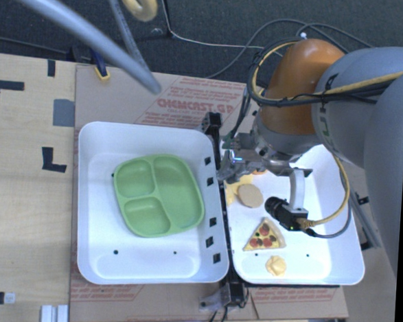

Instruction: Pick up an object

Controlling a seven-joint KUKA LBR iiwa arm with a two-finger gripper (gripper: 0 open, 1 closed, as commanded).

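The gripper (239, 168) hangs low over the right bin (338, 266), at its upper left corner; its grip state I cannot tell; a tan round piece (250, 195) lies just below it; the pizza slice (265, 236) and yellow piece (275, 266) sit farther down; the green plate (159, 195) rests in the left bin (88, 204).

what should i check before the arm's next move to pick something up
1. Targets in right bin: ok; cookie, pizza slice and yellow piece lie apart.
2. Claw over a target: not ok; it sits at the bin's upper left corner, just above the cookie.
3. Claw holding anything: cannot tell.
4. Cable clear of targets: not ok; it loops just right of the pizza slice.
5. Left bin: ok; the green plate lies flat.
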